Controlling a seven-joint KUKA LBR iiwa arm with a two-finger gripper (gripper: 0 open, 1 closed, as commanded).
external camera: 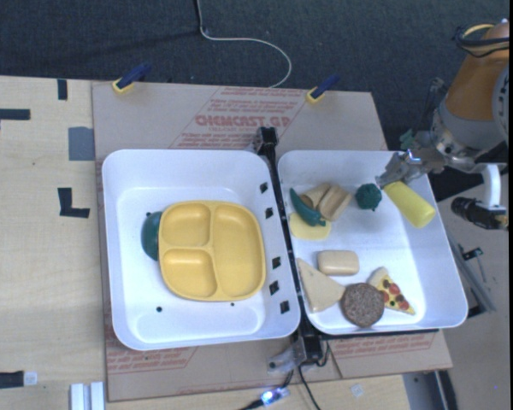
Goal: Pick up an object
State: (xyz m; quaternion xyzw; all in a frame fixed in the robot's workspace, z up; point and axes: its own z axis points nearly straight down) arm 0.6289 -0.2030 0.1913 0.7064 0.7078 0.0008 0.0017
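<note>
Right bin (427, 310), near edge: one brown round patty (362, 305) beside one pizza slice (391, 291) and one pale wedge (318, 286); open floor lies mid-bin right of one tan block (337, 262). Left bin (124, 229): one yellow divided plate (212, 249) over one dark green item (150, 236), bare margins all round. Far right: one yellow cylinder (409, 203) lies at the rim, directly beneath the claw (397, 172); claw state cannot be determined. One teal lump (368, 196) sits just left.
</note>
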